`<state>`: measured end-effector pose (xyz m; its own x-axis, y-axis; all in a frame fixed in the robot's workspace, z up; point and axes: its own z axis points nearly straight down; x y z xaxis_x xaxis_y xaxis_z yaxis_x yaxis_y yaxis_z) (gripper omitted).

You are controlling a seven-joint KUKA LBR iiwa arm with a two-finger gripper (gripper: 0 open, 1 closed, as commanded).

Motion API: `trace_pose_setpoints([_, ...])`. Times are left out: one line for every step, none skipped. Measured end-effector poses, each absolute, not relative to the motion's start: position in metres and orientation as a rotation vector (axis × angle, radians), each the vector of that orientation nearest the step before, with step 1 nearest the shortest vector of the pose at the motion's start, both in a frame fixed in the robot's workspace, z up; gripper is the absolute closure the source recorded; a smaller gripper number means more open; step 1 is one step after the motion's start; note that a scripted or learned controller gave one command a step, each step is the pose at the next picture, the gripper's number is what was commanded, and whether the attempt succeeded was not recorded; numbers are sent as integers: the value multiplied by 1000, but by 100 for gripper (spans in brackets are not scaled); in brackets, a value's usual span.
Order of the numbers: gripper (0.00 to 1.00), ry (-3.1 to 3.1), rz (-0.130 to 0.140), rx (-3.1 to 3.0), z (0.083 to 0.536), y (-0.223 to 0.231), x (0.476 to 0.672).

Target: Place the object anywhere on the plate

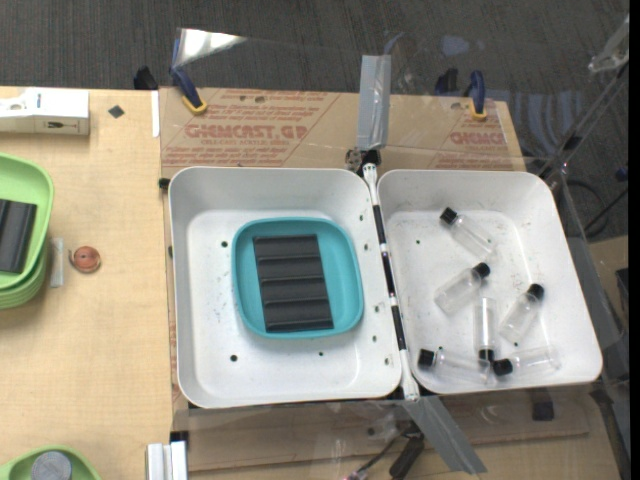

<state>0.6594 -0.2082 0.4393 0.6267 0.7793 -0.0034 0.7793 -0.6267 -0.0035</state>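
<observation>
Left bin (200,368): white, shallow; holds a teal plate (297,278) at its middle.
Plate insert: a dark ribbed block (291,282) lies on the plate.
Right bin (560,258): white, just beside the left bin; holds several clear vials with black caps.
Vials: one near the top (462,227), one mid-bin (462,288), one upright-lying (485,330), one at right (520,316), one along the bottom (452,365).
Bench (90,368): pale wood; green tray (22,233) at left edge.
</observation>
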Motion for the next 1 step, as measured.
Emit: trace_pose_setpoints([0, -1233, 8, -2887, 439, -213, 657])
